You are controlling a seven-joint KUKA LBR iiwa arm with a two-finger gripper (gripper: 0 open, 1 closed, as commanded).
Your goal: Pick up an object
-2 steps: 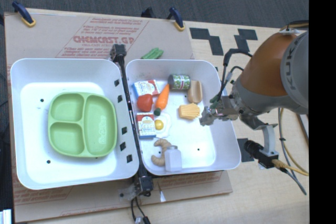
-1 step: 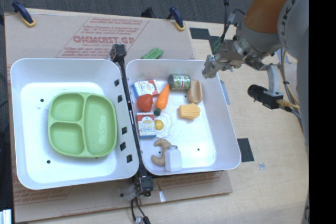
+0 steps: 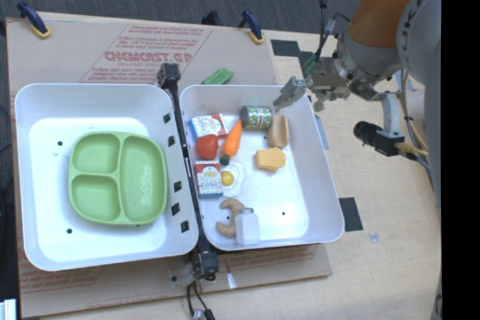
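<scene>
The gripper hung just beyond the green can, its grip state unreadable, so a clean pick needed centring first.

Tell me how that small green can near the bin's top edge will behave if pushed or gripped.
The green can lies on its side, so a nudge would probably roll it. Its rounded wall may slip between fingers. The hot dog bun sits close beside it and could get bumped.

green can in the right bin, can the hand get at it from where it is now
Probably yes: the hand hovers at the right bin's upper rim, just right of the green can, with nothing between them; the hot dog bun lies close.
</scene>
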